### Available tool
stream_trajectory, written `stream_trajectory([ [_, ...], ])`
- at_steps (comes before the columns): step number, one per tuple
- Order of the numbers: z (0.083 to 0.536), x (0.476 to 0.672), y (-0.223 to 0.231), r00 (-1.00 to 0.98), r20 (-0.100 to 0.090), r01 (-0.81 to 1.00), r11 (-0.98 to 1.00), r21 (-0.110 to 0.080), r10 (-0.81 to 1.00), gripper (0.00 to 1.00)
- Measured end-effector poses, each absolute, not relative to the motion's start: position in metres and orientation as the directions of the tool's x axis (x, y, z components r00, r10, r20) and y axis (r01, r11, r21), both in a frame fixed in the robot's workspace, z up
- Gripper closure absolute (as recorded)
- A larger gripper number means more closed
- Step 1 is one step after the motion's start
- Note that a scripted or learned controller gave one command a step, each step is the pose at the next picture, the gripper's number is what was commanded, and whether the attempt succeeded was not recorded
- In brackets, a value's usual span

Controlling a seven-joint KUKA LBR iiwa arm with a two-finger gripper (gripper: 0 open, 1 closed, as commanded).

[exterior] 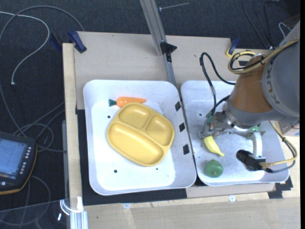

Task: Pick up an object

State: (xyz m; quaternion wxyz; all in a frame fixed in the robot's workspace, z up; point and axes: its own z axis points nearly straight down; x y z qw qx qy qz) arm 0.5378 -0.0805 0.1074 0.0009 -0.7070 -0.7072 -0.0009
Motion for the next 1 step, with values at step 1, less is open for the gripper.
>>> stream_trajectory([
  [1, 0.1506, 0.5417, -0.0796, -0.002, -0.001, 1.0, 0.002, 0.006, 1.0, 1.0],
])
